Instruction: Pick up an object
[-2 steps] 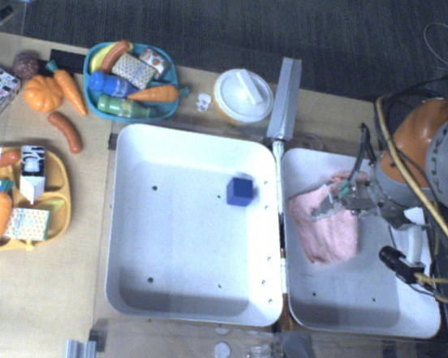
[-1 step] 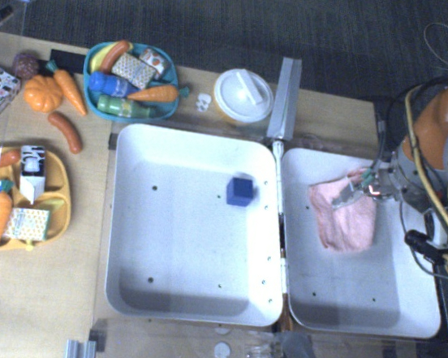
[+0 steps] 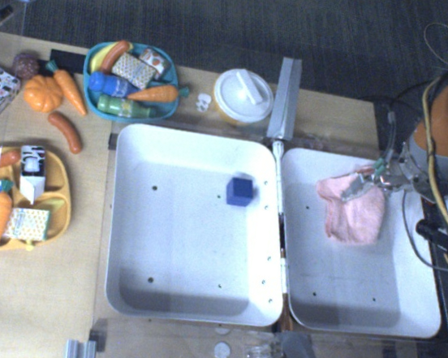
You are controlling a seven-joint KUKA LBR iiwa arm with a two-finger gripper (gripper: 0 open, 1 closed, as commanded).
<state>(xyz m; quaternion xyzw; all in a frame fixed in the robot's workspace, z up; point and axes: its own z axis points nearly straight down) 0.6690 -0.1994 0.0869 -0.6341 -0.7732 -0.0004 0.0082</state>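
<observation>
reaching in from the right over the right bin (image 3: 402,320), gripper (image 3: 361,186) pinching the upper edge of the pink cloth (image 3: 354,212), which is lying crumpled in that bin's upper part. sitting alone in the left bin (image 3: 136,285), a blue cube (image 3: 240,191).

A crumpled pink cloth (image 3: 351,210) lay in the right bin's upper part; a small blue block (image 3: 240,191) (upright, cube-like) sat in the left bin.
</observation>
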